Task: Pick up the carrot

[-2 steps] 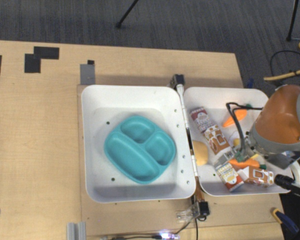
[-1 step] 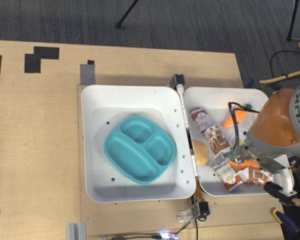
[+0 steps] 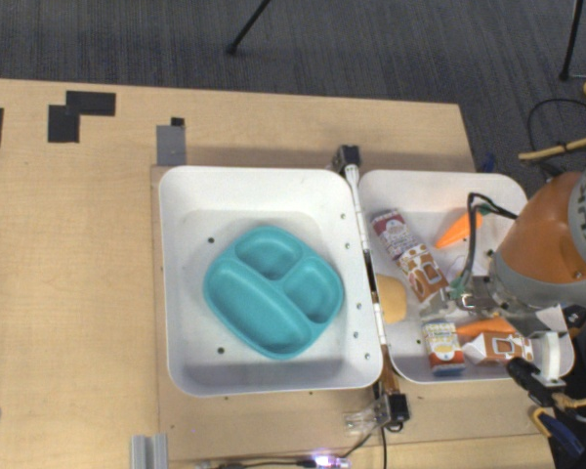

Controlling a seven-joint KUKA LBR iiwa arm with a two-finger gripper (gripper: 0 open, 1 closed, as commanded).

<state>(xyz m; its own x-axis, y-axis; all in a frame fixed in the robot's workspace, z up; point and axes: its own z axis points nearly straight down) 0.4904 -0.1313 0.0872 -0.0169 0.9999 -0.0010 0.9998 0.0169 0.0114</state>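
Observation:
The carrot (image 3: pixel 453 231) is a short orange wedge lying in the right bin (image 3: pixel 425 189), near its back right. A thin dark cable from the arm crosses just in front of it. My gripper (image 3: pixel 466 297) hangs low over the bin's right-middle, a short way in front of the carrot and apart from it. The grey wrist and the orange band (image 3: pixel 557 234) hide the bin's right side.
Also in the right bin are a red-and-white can (image 3: pixel 393 231), a brown-and-white packet (image 3: pixel 426 274), a pale yellow round piece (image 3: pixel 394 300), a small carton (image 3: pixel 442 346) and an orange-and-white item (image 3: pixel 488 334). The left bin (image 3: pixel 190 262) holds a teal divided plate (image 3: pixel 273 289).

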